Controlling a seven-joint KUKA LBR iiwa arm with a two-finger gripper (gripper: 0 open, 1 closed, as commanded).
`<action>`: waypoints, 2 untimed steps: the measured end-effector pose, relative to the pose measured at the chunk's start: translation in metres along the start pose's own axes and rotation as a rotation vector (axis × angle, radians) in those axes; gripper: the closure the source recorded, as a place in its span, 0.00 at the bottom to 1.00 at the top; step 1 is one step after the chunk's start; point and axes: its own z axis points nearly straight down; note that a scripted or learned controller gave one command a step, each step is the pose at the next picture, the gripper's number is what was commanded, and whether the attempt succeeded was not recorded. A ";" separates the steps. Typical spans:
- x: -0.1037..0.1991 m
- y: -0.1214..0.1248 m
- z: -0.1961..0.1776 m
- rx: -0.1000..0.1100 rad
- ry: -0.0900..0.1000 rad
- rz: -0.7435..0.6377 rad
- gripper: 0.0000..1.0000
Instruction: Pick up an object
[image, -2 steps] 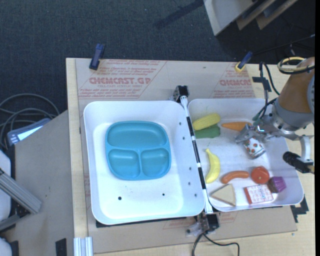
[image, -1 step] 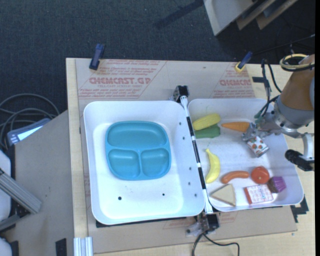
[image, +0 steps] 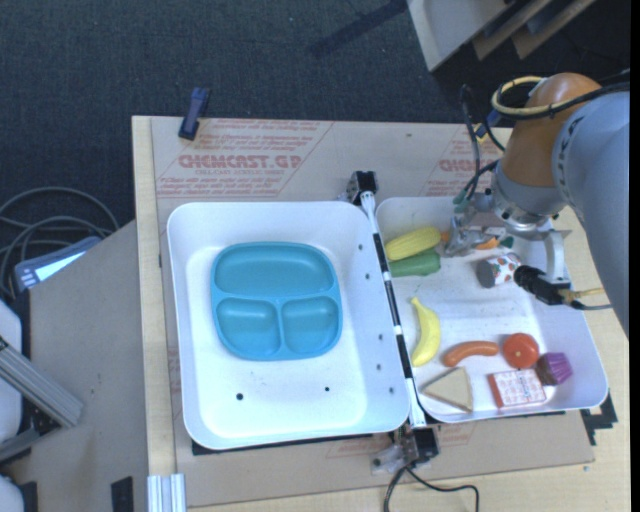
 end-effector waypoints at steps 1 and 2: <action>-0.051 -0.022 -0.047 -0.009 -0.004 0.001 1.00; -0.051 -0.022 -0.046 -0.008 -0.004 0.000 0.00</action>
